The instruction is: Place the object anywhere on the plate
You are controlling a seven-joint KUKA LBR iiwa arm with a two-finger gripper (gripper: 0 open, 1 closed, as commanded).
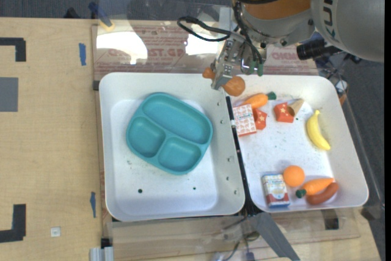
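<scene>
End effector [227, 75] grips a rounded orange-brown object [233, 85], long axis indiscernible, beside teal plate [169, 132].

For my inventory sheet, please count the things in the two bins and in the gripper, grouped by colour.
Teal: 1, the divided plate
Orange: 4, the carrot, the orange ball, the second carrot, the round piece at the gripper
Red: 2, the strawberry wedge, the sausage
Yellow: 1, the banana
White and red: 2, the carton, the second carton
Total: 10
</scene>
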